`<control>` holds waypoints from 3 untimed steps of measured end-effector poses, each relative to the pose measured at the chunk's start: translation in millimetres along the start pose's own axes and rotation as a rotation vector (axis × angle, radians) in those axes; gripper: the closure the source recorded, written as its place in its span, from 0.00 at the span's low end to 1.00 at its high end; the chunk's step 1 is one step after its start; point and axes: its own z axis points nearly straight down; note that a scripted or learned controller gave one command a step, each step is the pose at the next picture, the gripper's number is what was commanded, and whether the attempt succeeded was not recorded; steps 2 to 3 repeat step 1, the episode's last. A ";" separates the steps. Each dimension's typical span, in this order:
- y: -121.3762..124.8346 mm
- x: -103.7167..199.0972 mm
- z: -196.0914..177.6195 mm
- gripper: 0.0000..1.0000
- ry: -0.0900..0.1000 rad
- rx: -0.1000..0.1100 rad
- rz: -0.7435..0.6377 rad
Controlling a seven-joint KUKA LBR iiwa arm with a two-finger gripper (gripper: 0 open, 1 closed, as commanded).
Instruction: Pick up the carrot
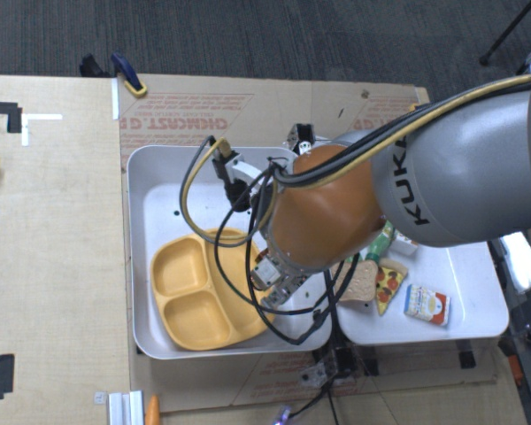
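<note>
Grey and bulky, the arm (460, 166) sits closest to your lens, reaching in from the right with its orange band (323, 206) hanging over the inner edge of the left bin (146, 202). Below that band you can see the gripper (279, 283) low over the bin's right part, just above the edge of a yellow divided tray (190, 295). Black and yellow cables (195, 180) loop around it and hide most of it, so you cannot tell whether it is released or clenched, nor whether it has anything in its grasp.

Look into the left bin and you find the tray lying flat toward the near side; the two compartments you can see fully hold nothing. Its right part is covered by the wrist and cables.

Look into the right bin (478, 326) and you find a pizza slice (389, 286) just beside a brown slice of bread (361, 282), a small white carton (427, 304) close to them, and something green (385, 237) partly under the arm.

Where the carrot lies you cannot tell; the wrist covers the middle of both bins.
</note>
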 end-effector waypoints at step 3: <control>-2.4 1.7 -8.5 1.00 0.000 0.005 0.005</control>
